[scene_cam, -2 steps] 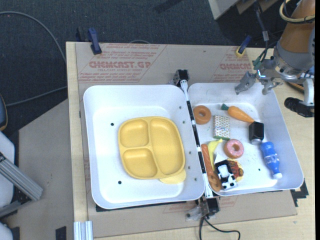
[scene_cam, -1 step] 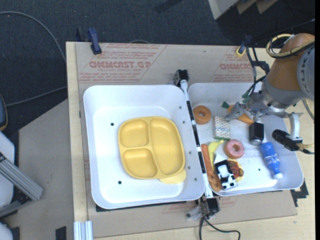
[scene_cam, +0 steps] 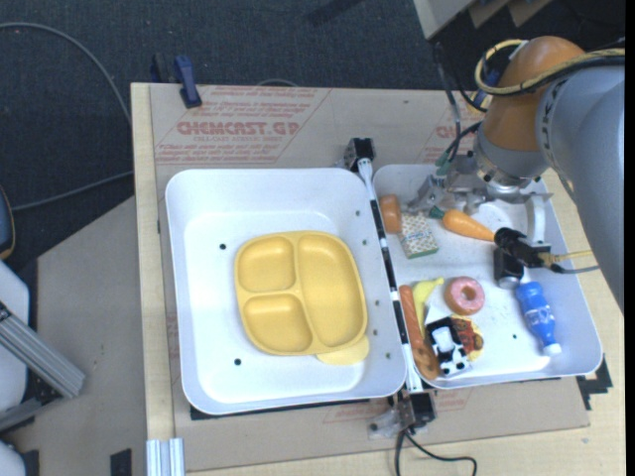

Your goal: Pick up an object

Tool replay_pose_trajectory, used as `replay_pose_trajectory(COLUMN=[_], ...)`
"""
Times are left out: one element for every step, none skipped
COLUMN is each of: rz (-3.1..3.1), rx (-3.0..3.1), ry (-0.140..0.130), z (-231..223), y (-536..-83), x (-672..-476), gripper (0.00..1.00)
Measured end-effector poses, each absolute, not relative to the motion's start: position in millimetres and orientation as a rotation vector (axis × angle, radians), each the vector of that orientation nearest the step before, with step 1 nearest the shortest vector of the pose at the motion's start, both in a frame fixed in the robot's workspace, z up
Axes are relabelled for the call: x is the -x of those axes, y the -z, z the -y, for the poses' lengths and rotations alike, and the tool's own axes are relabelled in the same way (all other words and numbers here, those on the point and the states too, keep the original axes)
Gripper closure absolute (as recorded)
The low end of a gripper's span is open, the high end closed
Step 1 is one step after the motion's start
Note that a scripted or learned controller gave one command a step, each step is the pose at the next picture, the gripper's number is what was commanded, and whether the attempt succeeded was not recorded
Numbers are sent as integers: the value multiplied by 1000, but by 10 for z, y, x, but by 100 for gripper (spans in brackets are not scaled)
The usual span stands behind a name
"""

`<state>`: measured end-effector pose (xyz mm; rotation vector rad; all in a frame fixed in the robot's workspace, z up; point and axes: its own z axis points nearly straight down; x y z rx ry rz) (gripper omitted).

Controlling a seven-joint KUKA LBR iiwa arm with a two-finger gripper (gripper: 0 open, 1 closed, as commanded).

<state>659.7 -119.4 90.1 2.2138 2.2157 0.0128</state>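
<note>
**Gripper poised over the far end of the right bin, nothing held**

Nearest the camera, the right bin [scene_cam: 516, 353] holds a cluster of toy food: a small black-and-white figure [scene_cam: 448, 351] lying against a brown pastry-like piece [scene_cam: 470, 339], a red sausage [scene_cam: 407, 310] along the bin's left wall, a yellow banana [scene_cam: 427, 291] and a pink donut [scene_cam: 463, 296] just beside each other. A blue bottle [scene_cam: 539, 315] lies apart from them, toward the right wall. In the left bin [scene_cam: 198, 266] a yellow divided plate [scene_cam: 298, 291] sits mid-floor, with a paler yellow edge showing from under its near corner.

Farther back in the right bin lie a speckled, sponge-like block [scene_cam: 419, 236] and, close to it, an orange-brown piece [scene_cam: 390, 213] against the left wall. The toy carrot [scene_cam: 468, 226] lies flat, pointing right, with open floor around it.

At the far end, the gripper [scene_cam: 448, 191] hangs low, just beyond the carrot's thick end. Whether the claw is released or clenched cannot be told from this angle; nothing is seen in its grasp.

The step in hand looks like the approach, with the pick itself not yet made. The carrot seems the likeliest target, being closest. The next move would call for centring over its body, straddling it across its narrow width, and descending to the bin floor before closing.
</note>
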Motion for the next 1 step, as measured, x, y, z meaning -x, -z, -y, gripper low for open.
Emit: replay_pose_trajectory(rz=[-2214], rx=[-2211], ry=[-17], z=[1187], y=[-1011], x=[-6607], gripper=[100])
